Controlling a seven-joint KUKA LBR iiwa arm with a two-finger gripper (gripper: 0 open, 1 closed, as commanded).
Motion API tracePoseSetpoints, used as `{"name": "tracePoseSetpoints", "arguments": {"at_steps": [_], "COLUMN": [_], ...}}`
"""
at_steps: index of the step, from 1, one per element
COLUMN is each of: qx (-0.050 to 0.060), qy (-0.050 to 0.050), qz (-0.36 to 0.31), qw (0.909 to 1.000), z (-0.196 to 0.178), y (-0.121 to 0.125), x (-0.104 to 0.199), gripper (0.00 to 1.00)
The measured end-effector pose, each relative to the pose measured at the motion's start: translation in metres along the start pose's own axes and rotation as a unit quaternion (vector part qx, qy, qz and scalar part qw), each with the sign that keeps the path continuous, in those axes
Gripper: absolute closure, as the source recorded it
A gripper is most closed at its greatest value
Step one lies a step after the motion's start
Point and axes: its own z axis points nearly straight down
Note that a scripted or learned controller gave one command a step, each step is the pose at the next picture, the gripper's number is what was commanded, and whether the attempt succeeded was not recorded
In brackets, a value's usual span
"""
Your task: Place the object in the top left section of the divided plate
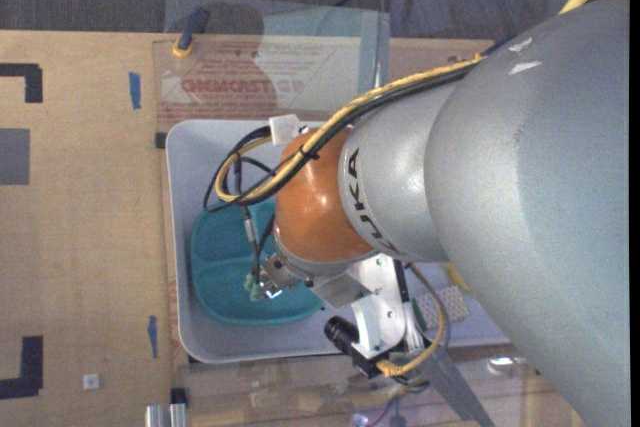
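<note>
Teal divided plate (pixel 225 275) sits at 7 o'clock in your bin (pixel 185 165); arm (pixel 420 205) hides gripper state and placement progress; cannot tell.

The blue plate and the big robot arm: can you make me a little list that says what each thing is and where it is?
plate: teal divided plate, lying in the white bin, toward its left side
arm: grey with an orange band, reaching in from the right and covering the plate's right part
gripper: low over the plate, near its middle ridge
object to place: cannot be made out from this view
cables: yellow and black, looping above the plate
bench: tan board with blue tape marks
</note>
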Motion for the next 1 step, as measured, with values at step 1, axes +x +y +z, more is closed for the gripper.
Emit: {"name": "tracePoseSetpoints", "arguments": {"at_steps": [1], "qx": [0.003], "qy": [0.002], "qz": [-0.002], "qw": [1.0], "z": [0.0009], "y": [-0.0014], "x": [0.0025], "gripper": [0.0]}}
